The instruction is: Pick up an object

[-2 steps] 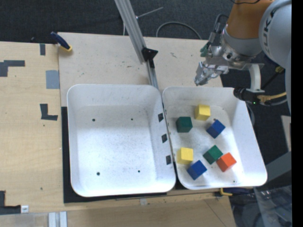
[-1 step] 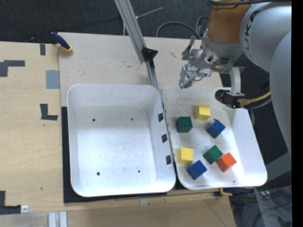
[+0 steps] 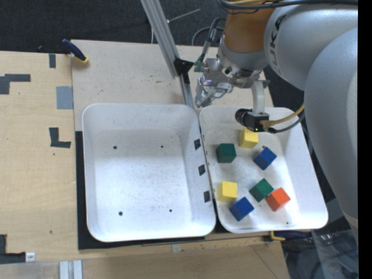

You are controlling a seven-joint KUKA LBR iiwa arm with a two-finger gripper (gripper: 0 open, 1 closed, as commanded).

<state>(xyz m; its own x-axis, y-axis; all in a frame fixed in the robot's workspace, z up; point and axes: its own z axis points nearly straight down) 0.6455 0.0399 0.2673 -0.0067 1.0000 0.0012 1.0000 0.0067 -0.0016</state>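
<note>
We see the claw (image 3: 204,99) hanging over the far edge of the two shallow white plastic bins, right where their inner walls meet; we cannot tell its state. Nothing visible in it.

All cubes sit in the right white bin (image 3: 302,156), nearer the camera than the claw and to its right in view:
- small yellow cube (image 3: 249,138), closest group to the claw, just below the black cable fitting (image 3: 251,120)
- dark green cube (image 3: 226,152), just beside the yellow one, nearly straight below the claw
- blue cube (image 3: 265,157), beyond those two, further right
- second yellow cube (image 3: 228,190), near the bin's inner wall
- second green cube (image 3: 261,189) touching an orange cube (image 3: 278,198)
- second blue cube (image 3: 241,208), furthest from the claw

Left white bin (image 3: 139,173) lies below-left of the claw. Light wooden tabletop (image 3: 35,132) carries both. Grey arm with orange band (image 3: 253,16) looms above-right of the claw.
</note>
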